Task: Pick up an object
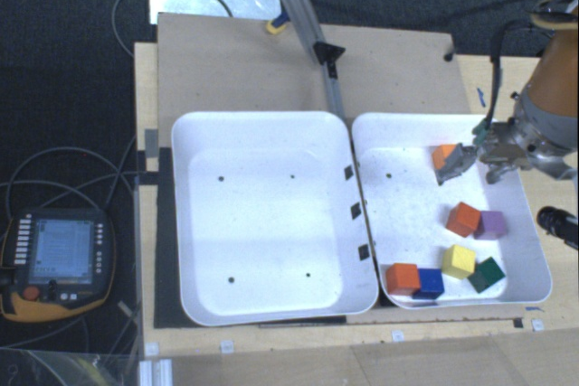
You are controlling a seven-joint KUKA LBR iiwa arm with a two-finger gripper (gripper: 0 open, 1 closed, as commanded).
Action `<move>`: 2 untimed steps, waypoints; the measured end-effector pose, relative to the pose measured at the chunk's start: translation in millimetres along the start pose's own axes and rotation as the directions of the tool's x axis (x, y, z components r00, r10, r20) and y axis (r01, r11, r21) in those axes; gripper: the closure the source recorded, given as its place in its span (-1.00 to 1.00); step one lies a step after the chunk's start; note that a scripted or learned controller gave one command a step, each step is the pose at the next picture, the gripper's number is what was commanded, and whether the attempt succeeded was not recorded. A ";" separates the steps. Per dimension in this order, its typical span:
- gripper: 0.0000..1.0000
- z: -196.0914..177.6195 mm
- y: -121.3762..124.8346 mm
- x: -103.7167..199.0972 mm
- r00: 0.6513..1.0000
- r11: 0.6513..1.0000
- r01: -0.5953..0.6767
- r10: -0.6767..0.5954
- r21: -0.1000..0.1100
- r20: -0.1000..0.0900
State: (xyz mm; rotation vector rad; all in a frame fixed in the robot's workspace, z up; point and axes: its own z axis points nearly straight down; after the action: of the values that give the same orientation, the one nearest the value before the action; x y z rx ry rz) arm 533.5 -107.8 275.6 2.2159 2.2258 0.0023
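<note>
Altogether seven blocks, two bins.

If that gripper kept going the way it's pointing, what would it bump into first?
Most likely the orange block right at the gripper tip in the right bin; depth is hard to judge from above, so it may already touch.

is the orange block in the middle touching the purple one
Touching: the camera view shows the orange block pressed against the purple block, no white bin floor between them.
</note>
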 end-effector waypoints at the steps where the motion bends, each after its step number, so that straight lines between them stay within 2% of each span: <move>1: -1.00 -0.3 0.1 -0.2 1.000 1.000 -0.001 0.001 -0.001 0.000; 2: -1.00 50.0 -8.3 5.3 1.000 1.000 -0.002 0.002 0.004 0.000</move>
State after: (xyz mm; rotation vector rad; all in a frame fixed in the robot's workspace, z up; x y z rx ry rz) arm 525.3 -102.5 225.5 2.2202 2.2258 -0.0018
